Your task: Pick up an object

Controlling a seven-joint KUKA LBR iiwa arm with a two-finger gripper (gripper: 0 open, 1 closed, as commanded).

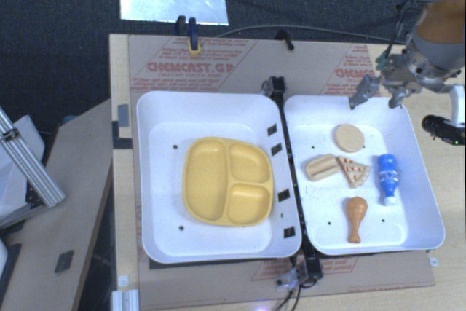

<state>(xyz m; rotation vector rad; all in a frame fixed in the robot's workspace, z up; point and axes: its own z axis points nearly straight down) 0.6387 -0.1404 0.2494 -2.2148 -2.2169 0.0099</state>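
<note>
camera view: claw point(377, 92) spread wide and holding nothing, above the right bin's point(419, 156) far rim; pick not yet begun.
right bin: round cookie point(349, 137), bread roll point(322, 167), pizza slice point(354, 172), blue bottle point(387, 178), drumstick point(355, 216), all untouched; left bin point(156, 156): yellow divided tray point(227, 180).

"CHEMCAST GP" is printed in red, upside down, on the brown protective sheet point(218, 62) covering the worktop behind the bins; it is repeated, partly cut off, near the right corner.
</note>
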